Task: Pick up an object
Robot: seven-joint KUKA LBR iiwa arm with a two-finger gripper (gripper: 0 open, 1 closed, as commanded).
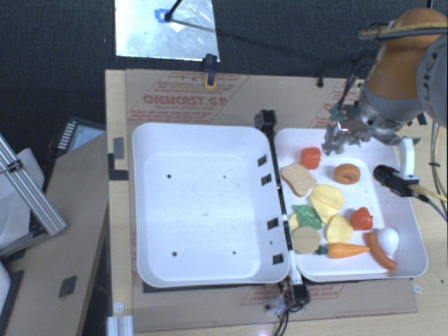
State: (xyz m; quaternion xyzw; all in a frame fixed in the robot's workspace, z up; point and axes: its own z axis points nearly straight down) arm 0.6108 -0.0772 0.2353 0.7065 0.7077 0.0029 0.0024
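My gripper (pixel 339 140) hangs over the far edge of the right bin (pixel 413 257), just beyond the tomato (pixel 311 157) and the brown donut (pixel 346 173). Can't tell if it's spread or closed, too small and dark from here. Nothing visibly held.

All pickable stuff sits in the right bin, packed tight: bread slice (pixel 298 179) against the divider-side wall, yellow pieces (pixel 327 197) in the middle, green leafy piece (pixel 306 216), tan round piece (pixel 305 240), carrot (pixel 345 250) along the near rim, red pepper-like piece (pixel 361 218), white egg (pixel 387 241) touching a sausage (pixel 381 255) near the near-right corner. Items touch or overlap each other in the middle; little free gap there. Open floor in this bin: far-right strip beside the donut, and a bit near the far-left corner by my gripper.

Left bin (pixel 203 201) has wide bare floor. Black clips (pixel 267 120) line the seam between the bins.
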